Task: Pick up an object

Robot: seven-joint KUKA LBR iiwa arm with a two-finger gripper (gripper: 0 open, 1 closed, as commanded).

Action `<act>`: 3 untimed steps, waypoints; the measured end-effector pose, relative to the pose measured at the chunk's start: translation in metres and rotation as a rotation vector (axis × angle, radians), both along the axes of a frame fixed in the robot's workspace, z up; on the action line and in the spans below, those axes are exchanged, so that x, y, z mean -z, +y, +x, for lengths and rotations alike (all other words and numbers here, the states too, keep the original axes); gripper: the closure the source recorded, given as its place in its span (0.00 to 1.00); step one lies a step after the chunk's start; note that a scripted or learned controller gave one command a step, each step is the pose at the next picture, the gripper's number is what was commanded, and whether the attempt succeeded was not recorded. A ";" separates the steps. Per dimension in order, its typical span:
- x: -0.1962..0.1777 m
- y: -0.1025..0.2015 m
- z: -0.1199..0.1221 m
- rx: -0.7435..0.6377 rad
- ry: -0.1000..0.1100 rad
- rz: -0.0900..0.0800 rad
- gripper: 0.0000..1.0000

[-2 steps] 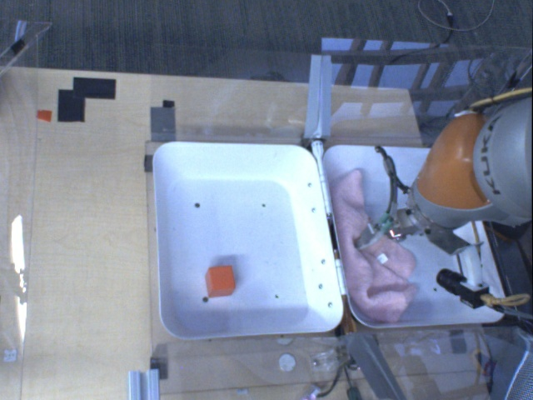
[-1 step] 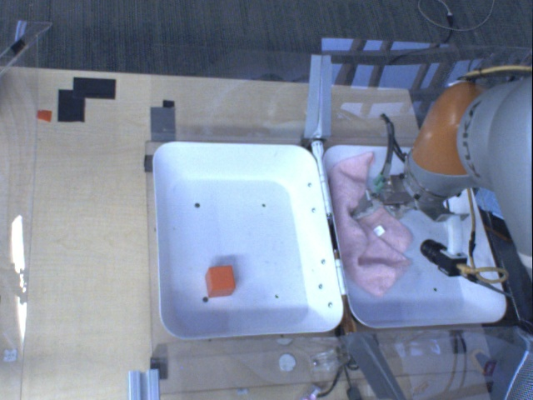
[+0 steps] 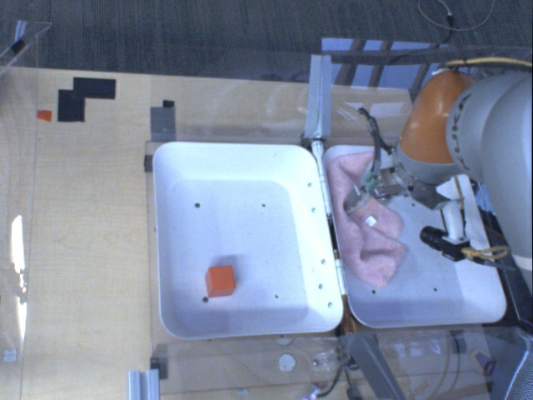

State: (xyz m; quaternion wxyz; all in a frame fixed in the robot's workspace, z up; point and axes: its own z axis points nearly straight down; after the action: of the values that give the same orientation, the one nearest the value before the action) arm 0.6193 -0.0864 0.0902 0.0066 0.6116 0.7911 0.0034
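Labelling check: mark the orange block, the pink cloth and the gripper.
orange block (image 3: pixel 221 281), camera view, top face.
pink cloth (image 3: pixel 379 252), camera view, lower fold.
gripper (image 3: pixel 365 201), camera view, between its fingertips, over the cloth.

Evenly and softly lit from above, fairly bright, slightly grainy. Faint shadow along the inner walls of the shallow white plastic left bin (image 3: pixel 241 161). Pale glare streak on the light wooden bench top (image 3: pixel 15 240) at far left. Mild softness toward edges.
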 end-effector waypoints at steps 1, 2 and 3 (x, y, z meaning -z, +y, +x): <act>0.000 -0.017 -0.069 -0.042 0.000 0.000 0.00; 0.000 -0.014 -0.033 0.098 0.001 0.003 0.00; -0.001 -0.056 -0.113 -0.092 -0.002 -0.003 0.00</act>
State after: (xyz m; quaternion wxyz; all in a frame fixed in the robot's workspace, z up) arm 0.5060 -0.1419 0.0908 0.0081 0.5743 0.8186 0.0031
